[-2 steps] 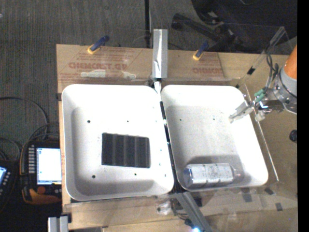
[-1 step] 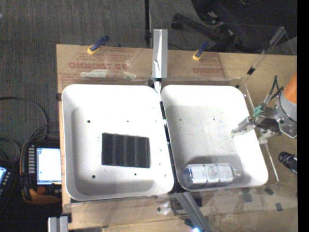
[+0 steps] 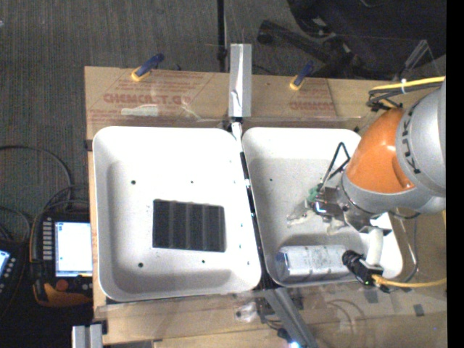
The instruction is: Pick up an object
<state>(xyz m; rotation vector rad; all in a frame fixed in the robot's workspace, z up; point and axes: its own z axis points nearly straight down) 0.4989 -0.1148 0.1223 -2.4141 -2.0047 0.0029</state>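
Observation:
A black ribbed rectangular block (image 3: 188, 225) lies flat in the middle of the left bin (image 3: 116, 158). A silver-grey cylinder (image 3: 312, 260) lies on its side along the front wall of the right bin (image 3: 290, 151). My gripper (image 3: 310, 209) reaches in from the right and hangs low over the middle of the right bin, just behind the cylinder and apart from it. A small green bit (image 3: 313, 193) shows at the gripper's far side. The orange wrist band (image 3: 377, 158) and the grey arm cover the bin's right part.
The bins sit on a cardboard sheet (image 3: 159, 96) held by two clamps (image 3: 147, 66) at the back. A metal post (image 3: 240, 82) stands behind the seam between the bins. A yellow cable (image 3: 406, 85) runs along the arm. A handheld control unit (image 3: 61, 249) lies left of the bench.

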